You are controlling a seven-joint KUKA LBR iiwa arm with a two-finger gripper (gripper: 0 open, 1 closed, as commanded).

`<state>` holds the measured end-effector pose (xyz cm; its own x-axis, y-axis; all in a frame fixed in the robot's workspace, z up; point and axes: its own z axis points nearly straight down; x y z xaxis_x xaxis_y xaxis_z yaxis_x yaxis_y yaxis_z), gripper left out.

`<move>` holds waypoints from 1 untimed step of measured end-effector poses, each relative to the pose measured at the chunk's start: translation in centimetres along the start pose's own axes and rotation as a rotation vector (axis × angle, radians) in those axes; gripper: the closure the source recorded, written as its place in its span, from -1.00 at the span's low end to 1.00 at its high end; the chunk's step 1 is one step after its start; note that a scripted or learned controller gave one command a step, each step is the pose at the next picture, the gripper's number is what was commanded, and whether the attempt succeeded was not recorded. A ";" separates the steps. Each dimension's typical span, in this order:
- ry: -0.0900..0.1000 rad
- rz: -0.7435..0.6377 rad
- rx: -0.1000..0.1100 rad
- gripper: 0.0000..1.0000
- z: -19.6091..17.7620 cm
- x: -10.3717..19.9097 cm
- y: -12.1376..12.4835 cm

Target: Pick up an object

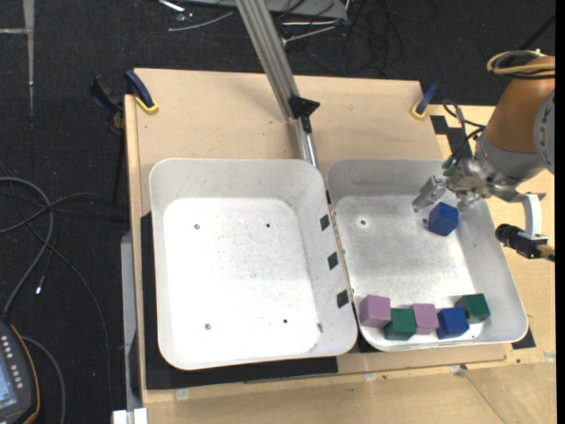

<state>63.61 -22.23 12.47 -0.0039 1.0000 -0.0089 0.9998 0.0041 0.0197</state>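
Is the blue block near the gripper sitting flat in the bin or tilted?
Tilted. The blue block sits cocked on a corner just below the gripper in the right bin, unlike the row of blocks lying flat.

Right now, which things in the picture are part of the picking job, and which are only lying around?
Part of the job:
- gripper, above the blue block in the right bin
- row of five blocks along that bin's near edge: two purple, two green, one blue

Only lying around:
- left bin
- clamps at the bench's far corners
- cables on the floor
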 end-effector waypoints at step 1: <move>-0.002 0.003 -0.004 -1.00 0.5 0.2 -0.2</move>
